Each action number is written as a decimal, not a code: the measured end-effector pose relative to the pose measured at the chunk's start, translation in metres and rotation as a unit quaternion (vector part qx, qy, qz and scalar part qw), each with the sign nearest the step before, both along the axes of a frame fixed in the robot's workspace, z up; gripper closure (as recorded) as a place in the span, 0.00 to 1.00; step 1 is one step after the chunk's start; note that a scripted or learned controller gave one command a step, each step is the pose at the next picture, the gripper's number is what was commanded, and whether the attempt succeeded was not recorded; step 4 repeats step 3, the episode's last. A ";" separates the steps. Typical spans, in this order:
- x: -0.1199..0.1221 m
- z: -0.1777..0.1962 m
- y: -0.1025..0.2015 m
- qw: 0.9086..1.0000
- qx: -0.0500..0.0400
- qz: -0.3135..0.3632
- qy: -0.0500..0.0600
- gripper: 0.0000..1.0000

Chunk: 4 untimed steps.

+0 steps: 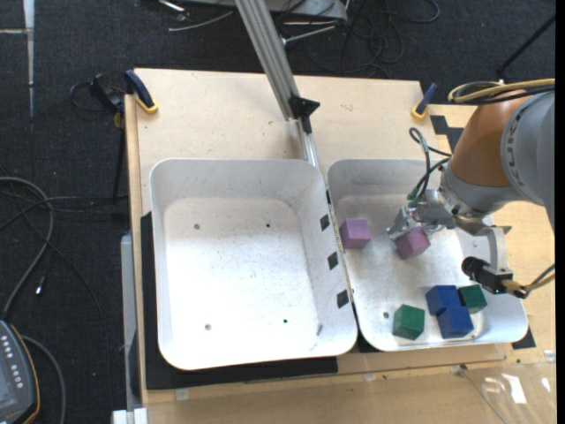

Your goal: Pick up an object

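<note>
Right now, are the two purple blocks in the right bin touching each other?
Apart. The camera view shows bare white bin floor between the left purple block and the right purple block.

Arm (521,148) cut off at right edge.

One fixed camera looks down at a slant on the bench (221,113). The hand (408,228) sits right of centre, moderately far.
</note>
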<state>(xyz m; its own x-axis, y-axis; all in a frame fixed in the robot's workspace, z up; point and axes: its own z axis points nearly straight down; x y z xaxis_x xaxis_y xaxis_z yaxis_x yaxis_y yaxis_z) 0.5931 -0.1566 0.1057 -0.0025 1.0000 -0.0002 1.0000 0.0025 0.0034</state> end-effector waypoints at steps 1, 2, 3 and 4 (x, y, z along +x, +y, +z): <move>0.014 0.095 0.072 1.000 0.001 0.003 -0.002 1.00; 0.047 0.138 0.150 1.000 0.001 0.004 -0.002 1.00; 0.051 0.136 0.205 1.000 0.001 0.003 0.001 1.00; 0.051 0.136 0.205 1.000 0.001 0.003 0.001 1.00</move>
